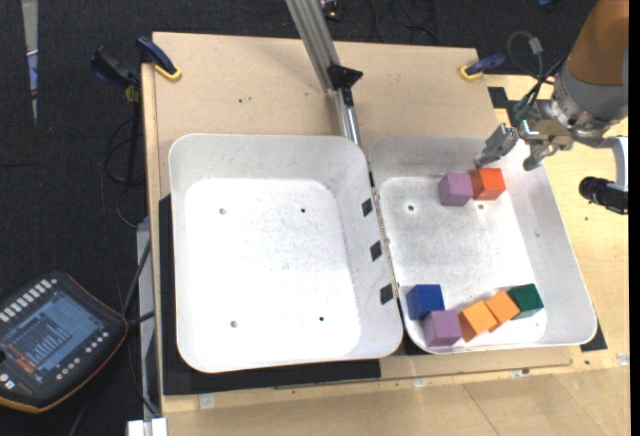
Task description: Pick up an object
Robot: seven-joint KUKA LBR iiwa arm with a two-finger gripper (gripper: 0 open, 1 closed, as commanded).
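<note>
The right bin (560, 254) holds several small blocks. A purple block (455, 188) and an orange-red block (488, 183) touch each other near its far edge. At the near edge sit a blue block (424, 300), a purple block (443, 326), an orange block (479, 316), another orange block (501, 306) and a green block (525, 300). My gripper (517, 150) hangs above the bin's far right corner, just right of and above the orange-red block, with its two fingers spread apart and nothing between them.
The left bin (190, 224) lies beside the right one. A slanted metal pole (310, 19) runs down to the gap between the bins. Clamps (158, 59) grip the board's far corners. A teach pendant (50, 334) lies at the lower left.
</note>
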